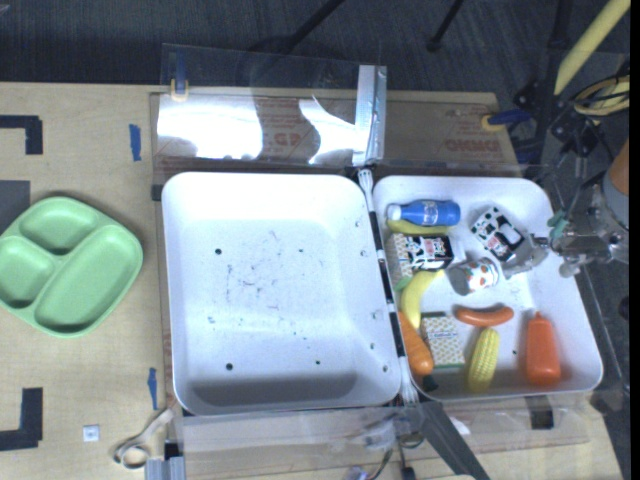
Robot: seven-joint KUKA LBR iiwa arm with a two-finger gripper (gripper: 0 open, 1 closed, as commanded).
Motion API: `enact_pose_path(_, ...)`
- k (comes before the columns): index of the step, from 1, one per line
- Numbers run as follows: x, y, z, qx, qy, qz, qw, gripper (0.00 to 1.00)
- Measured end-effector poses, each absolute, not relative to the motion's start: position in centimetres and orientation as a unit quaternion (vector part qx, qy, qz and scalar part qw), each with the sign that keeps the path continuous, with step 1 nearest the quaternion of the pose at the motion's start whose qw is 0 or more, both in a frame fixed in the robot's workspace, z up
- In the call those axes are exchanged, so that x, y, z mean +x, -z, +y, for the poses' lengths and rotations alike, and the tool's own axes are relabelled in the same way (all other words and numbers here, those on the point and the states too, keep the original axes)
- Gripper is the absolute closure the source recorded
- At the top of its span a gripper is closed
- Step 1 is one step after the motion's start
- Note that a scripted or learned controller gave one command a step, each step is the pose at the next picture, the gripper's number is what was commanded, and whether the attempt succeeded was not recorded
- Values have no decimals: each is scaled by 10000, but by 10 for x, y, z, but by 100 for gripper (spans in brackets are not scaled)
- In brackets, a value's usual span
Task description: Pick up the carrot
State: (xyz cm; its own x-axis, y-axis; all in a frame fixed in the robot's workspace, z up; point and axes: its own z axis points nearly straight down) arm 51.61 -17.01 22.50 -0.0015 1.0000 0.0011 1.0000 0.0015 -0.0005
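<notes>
Carrot lies at the right bin's left wall, near front, top end tucked under banana. Gripper sits at the bin's right rim, partly cut off & blurred; can't tell if it's open or closed.

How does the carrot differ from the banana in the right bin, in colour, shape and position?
The carrot is orange, while the banana is yellow. The carrot tapers nearly straight, while the banana is curved. The carrot lies nearer the front corner of the right bin, against its left wall, and the banana lies just behind it, toward the bin's middle. Both lie flat along the left side of the same bin, and their ends seem to meet.
</notes>
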Motion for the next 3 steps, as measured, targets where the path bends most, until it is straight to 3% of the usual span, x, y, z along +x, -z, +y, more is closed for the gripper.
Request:
enact_pose_path(1,517,-235,-170,-7063,10,-7079,-4,100)
enact_pose_path(2,482,-259,-209,-8689,0,-4950,-9,100)
enact_pose_path(3,501,-359,-216,-9237,-4,-3830,-3,100)
